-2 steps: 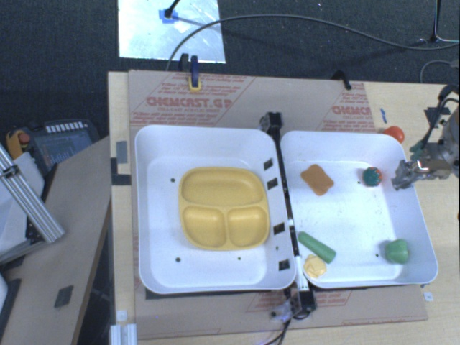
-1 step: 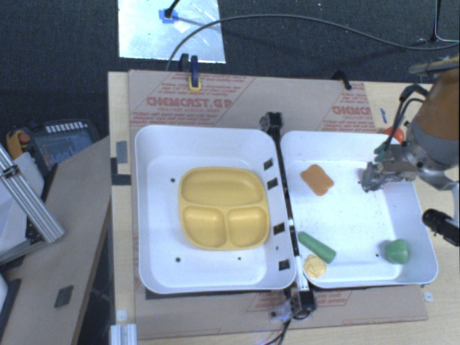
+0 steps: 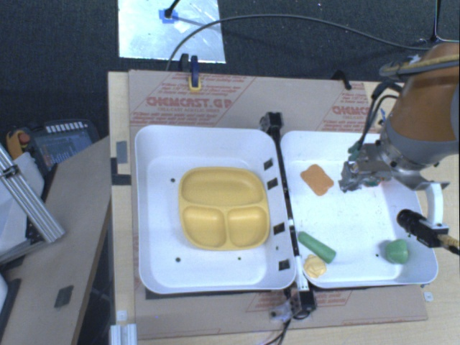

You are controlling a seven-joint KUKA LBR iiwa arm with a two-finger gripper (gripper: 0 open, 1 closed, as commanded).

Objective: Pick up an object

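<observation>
my pincer (image 3: pixel 353 176): over the right bin, upper half, approx 1 o'clock from that bin's centre; pointing down. Can't tell how far open it is, too small & dark from this angle. Nothing seen gripped in it.
my arm (image 3: pixel 424 110): comes in from 3 o'clock, orange band above the wrist, grey below.
right bin (image 3: pixel 359 139): white, shallow, holds four objs.
orange piece (image 3: pixel 316 179): flat, orange, in right bin at approx 11 o'clock from bin centre; just beside my pincer, on its 9 o'clock side. Can't tell if touching.
green cylinder (image 3: pixel 317 246): lies tilted near right bin's 7 o'clock corner, by the divider.
yellow obj (image 3: pixel 314 266): small, lumpy, touching or just below the green cylinder's lower end, at 7 o'clock edge of bin.
green ball (image 3: pixel 396 251): roundish, at 5 o'clock corner of right bin, well apart from my pincer.
left bin (image 3: pixel 154 214): white, beside right bin on its 9 o'clock side.
yellow tray (image 3: pixel 221 207): three compartments, sits mid left bin.
bench sheet (image 3: pixel 215 99): brown board w/ red print under both bins.
</observation>
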